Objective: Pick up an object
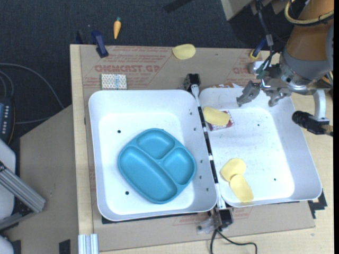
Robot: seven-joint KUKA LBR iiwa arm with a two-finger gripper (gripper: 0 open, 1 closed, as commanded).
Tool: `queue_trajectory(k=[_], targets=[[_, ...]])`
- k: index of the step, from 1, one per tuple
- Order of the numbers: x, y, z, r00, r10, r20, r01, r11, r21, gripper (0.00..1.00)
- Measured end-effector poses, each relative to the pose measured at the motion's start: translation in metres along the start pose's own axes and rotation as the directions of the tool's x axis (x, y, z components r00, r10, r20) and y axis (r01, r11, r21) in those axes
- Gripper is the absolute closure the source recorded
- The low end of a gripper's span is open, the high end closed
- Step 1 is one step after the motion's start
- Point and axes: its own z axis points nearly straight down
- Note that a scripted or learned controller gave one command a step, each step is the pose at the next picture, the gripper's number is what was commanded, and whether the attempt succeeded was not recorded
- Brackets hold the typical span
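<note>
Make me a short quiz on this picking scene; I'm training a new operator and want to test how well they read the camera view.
1. True or false: the blue divided tray lies in the left bin.
2. How many yellow pieces lie inside the right bin?
A. one
B. three
C. five
3. Fill in: the hand sits over the right bin's ____ edge, the one farthest from the camera.

Key
1. True.
2. B: one piece near the divider at the far end, and two touching each other near the front. Another yellow piece lies outside, on the cardboard.
3. Far.
</note>
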Motion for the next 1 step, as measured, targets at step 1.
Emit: queue_trajectory(k=[1], targets=[[0.0209, 0.0486, 0.1133, 1.0, 0.0, 0.0, 0.0, 1.0, 0.002, 0.0]])
